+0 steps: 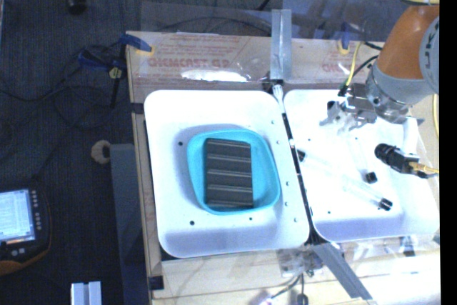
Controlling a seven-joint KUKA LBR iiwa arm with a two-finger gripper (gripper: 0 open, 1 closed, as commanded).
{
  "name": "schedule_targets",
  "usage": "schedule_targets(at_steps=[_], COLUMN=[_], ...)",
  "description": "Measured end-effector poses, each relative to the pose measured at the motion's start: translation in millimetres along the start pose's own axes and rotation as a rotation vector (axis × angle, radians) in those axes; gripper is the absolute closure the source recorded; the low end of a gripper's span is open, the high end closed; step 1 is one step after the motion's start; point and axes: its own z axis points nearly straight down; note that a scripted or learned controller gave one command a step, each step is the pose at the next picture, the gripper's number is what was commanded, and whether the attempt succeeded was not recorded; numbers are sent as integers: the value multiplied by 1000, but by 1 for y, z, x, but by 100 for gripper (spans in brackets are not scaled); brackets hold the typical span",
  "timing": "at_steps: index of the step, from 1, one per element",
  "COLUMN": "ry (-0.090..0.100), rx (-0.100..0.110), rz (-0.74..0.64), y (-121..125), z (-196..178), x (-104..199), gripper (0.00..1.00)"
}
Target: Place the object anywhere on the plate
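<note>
In the camera view, a dark ridged block [228, 173] already lies flat on the blue plate [267, 171] in the left bin [164, 153]. The gripper [348, 113] hovers over the right bin's [335, 214] far side; whether it is parted, I cannot tell. Best to retreat without disturbing the plate.

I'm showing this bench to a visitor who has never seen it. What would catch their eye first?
Probably the bright blue plate in the middle of the left bin, with a dark grey ribbed block lying flat on it. Next, the arm's orange band at upper right, with the end effector over the far part of the right bin, which holds a few small dark pieces.
</note>
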Motion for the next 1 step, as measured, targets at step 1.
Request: schedule_targets(at_steps=[1], ry=[0], rx=[0], rz=[0], y=[0], z=[0], x=[0], gripper=[0])
